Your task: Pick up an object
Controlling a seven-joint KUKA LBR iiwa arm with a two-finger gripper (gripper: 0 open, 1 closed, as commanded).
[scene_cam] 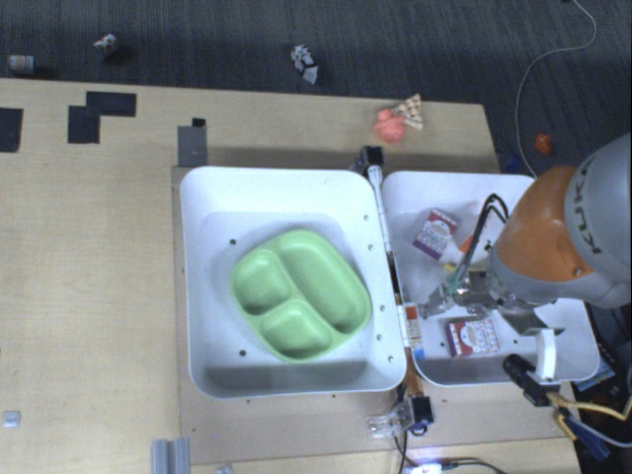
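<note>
Camera view: wooden bench [89,265], dark carpet [247,18] behind.

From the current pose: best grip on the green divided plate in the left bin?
Probably the raised outer rim of the green divided plate, from above, one finger inside a compartment and one outside. It lies flat and open side up in the left bin, too wide to span whole. The edge facing the right bin is nearest the arm.
</note>
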